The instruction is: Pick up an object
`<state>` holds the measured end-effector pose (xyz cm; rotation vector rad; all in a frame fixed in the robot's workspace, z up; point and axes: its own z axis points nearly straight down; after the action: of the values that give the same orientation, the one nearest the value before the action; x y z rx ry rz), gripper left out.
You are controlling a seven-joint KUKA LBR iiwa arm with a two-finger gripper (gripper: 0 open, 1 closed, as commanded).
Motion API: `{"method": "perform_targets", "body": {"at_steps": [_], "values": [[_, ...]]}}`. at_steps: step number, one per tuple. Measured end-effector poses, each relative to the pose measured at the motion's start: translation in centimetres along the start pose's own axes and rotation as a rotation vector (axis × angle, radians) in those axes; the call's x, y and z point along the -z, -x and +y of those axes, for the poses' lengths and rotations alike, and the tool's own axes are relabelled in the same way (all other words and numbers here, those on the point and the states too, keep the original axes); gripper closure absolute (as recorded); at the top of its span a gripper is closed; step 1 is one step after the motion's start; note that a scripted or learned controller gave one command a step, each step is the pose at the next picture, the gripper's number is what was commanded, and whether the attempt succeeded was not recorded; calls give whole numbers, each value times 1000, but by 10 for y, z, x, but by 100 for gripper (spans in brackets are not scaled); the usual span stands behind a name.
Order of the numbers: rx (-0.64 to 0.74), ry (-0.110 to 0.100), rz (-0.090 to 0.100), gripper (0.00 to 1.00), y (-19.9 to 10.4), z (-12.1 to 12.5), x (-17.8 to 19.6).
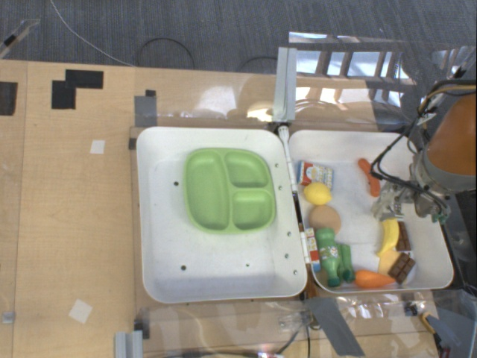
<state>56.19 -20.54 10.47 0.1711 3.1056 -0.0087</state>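
Starting at the near edge of the right bin (444,274), you find an orange carrot-shaped piece (373,279) lying flat, touching a dark chocolate-bar piece (402,267) to its right. Just left of these stands a green bottle-like item (335,259), with a red-and-white packet (313,252) against the bin's left wall; any print on that packet is too small for you to read.

Next item back: a yellow banana (388,239), lying lengthwise toward the far side, its far end just under the gripper (393,207). The gripper hangs low over the bin, right of centre; you cannot tell whether it is apart or together, and nothing shows clamped in it.

Further back on the left side: a tan rounded piece (325,218), then a yellow lemon (318,194), then a small carton (316,174) with a blue, white and red label, lettering unreadable. An orange-red stick-shaped piece (369,176) lies near the far middle.

Left bin (156,274): one green divided plate (229,190), three compartments, sitting flat near the centre.
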Motion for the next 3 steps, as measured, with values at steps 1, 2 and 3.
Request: {"method": "perform_targets", "body": {"at_steps": [1,2,3], "values": [[1,0,1,0,0,0,-1],[-154,1,19,0,-3,-1,-15],[-147,-1,1,100,3,0,0]]}}
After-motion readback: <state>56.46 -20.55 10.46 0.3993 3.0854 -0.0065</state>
